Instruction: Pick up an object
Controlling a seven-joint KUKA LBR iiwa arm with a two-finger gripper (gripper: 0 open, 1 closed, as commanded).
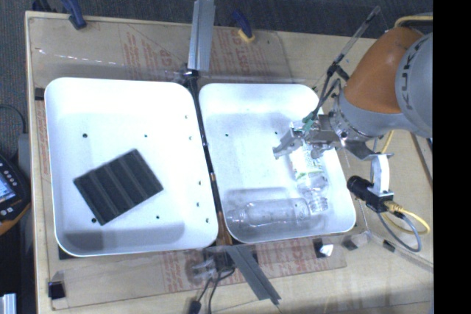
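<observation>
Two shallow white bins sit side by side on a wooden bench. In the right white bin [243, 158], a clear plastic bottle [268, 213] lies on its side along the near wall, at about 6 o'clock within the bin, its long axis running from 9 to 3 o'clock. A second, smaller clear plastic bottle [309, 176] lies near the bin's right wall at about 4 o'clock, its long axis running roughly from 12 to 6 o'clock, its lower end just beside the first bottle's right end. The grey arm with its orange band [379, 81] enters from 3 o'clock, wrist angled toward 9 o'clock. The two-finger gripper [305, 137] hangs over the smaller bottle's upper end; whether it is released or clenched cannot be told. In the left white bin [66, 106], a flat black ribbed rectangular panel [118, 185] lies at about 7 o'clock, tilted diagonally.
</observation>
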